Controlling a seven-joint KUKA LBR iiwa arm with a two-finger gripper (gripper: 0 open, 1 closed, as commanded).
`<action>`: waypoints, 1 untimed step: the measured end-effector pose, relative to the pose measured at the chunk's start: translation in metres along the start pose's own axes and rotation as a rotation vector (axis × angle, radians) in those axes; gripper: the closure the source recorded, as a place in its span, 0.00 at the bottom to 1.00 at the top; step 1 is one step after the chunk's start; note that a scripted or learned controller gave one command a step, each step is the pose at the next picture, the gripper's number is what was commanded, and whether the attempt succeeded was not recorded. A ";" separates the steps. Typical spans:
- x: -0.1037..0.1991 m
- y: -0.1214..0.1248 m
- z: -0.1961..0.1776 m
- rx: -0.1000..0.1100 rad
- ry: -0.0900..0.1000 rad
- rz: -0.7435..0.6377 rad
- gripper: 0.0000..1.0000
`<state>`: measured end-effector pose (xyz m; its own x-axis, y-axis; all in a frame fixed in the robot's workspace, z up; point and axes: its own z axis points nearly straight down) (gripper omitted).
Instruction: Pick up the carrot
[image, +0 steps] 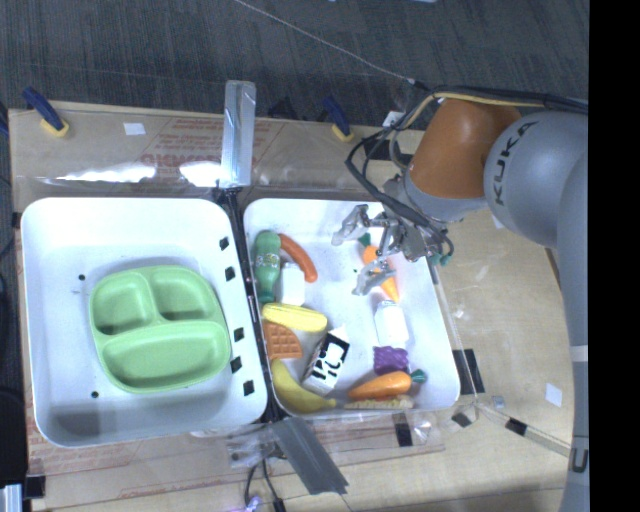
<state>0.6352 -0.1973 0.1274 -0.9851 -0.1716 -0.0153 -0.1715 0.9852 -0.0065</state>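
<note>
Showing "KUKA" lettering (500, 165), seemingly partial.

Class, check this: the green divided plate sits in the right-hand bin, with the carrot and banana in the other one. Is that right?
Not quite. The camera view shows the green divided plate in the left-hand bin, not the right. The carrot and banana do lie in the other bin, near its front edge.

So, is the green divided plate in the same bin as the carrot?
No, the green plate lies in the left bin, while the carrot lies in the right bin.
</note>
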 end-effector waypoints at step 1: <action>0.006 -0.010 0.035 -0.006 0.016 0.097 0.00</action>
<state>0.6315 -0.2081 0.0923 -0.9972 -0.0749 0.0006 -0.0749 0.9972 0.0006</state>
